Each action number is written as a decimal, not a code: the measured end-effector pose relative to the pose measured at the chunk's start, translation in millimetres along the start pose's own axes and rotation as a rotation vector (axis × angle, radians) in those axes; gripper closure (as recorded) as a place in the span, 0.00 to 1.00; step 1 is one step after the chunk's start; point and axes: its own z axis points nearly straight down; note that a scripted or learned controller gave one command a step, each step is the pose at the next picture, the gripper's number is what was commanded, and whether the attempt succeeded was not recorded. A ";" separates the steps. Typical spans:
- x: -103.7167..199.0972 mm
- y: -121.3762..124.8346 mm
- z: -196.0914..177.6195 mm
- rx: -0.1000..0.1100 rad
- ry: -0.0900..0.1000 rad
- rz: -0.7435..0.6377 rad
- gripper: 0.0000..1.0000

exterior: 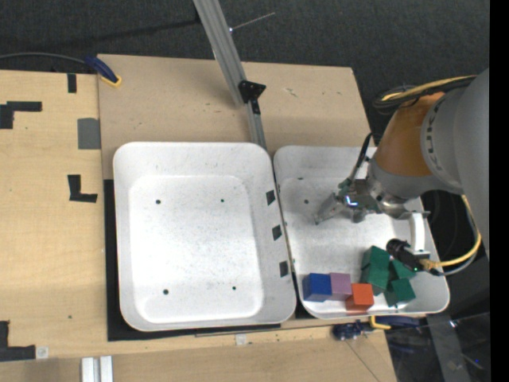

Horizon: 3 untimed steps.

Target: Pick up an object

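Spread apart and gripping nothing, two-finger metal gripper (338,205) hovering over bare floor near the centre of the right shallow white plastic bin (294,173), hung from the grey arm with an orange band (406,146) entering from three o'clock. Clustered toward five o'clock of the gripper, against that bin's near wall: small blue cube (317,286), pale lilac block (340,283), orange cube (362,295), and dark green blocky pieces (386,273) further toward four o'clock. Probably heaped there because loose pieces drift to the wall. Well apart from every piece, so no pick yet; likely needs a shift toward five o'clock before descending. At nine o'clock, left shallow white bin (119,165).
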 end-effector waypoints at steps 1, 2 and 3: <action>0.8 1.3 -13.3 -0.004 0.001 -0.001 1.00; -7.2 -4.5 -66.5 -0.011 -0.002 0.001 1.00; -6.6 6.1 -116.2 -0.012 -0.001 -0.001 1.00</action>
